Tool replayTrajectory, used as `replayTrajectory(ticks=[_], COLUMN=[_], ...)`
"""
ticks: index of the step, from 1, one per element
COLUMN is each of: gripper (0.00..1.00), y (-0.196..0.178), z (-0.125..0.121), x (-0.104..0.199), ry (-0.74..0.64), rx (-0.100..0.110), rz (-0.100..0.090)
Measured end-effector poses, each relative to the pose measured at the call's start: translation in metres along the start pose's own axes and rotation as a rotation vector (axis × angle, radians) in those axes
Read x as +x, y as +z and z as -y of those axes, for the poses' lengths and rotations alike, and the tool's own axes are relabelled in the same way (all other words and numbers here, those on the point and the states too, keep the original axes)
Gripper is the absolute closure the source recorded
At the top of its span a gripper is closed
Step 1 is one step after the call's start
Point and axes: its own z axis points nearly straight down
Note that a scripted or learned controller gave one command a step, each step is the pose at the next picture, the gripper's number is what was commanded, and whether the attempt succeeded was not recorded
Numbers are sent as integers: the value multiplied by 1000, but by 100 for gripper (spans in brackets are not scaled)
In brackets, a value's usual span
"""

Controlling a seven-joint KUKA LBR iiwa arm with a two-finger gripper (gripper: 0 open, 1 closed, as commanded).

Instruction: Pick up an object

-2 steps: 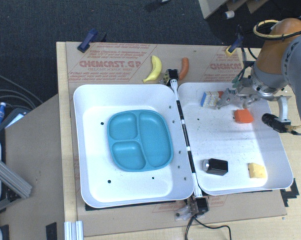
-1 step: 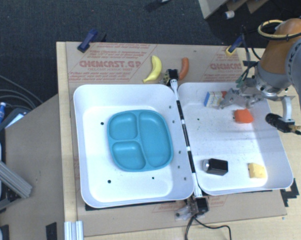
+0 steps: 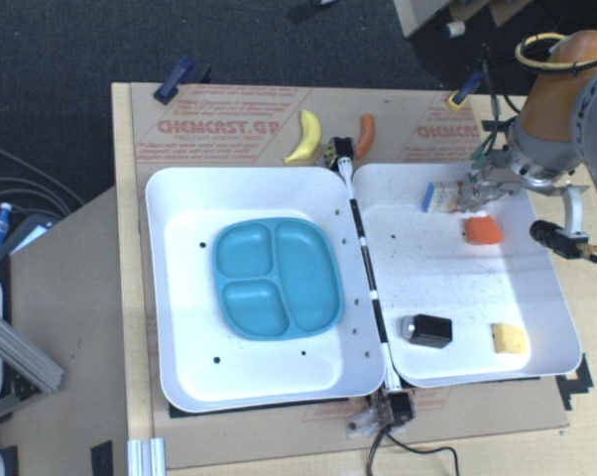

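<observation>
Gripper (image 3: 469,194) is down at the back of the right bin (image 3: 537,360), just above an orange thing (image 3: 484,230), though honestly can't tell how it's set. Same bin has a black block (image 3: 428,330) and yellow chunk (image 3: 510,338) near the front. Left bin (image 3: 179,206) holds a blue tray (image 3: 277,277), and a banana (image 3: 304,137) lies on the desk (image 3: 229,122) behind.

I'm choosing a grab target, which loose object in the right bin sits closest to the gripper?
The orange object, just below the gripper; the black block and yellow piece lie by the bin's near edge.
</observation>
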Motion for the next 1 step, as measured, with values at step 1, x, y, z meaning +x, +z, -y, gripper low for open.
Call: replayTrajectory(ticks=[1], gripper=[0], y=[0], z=[0], x=[0], ry=[0], rx=[1], rz=[0])
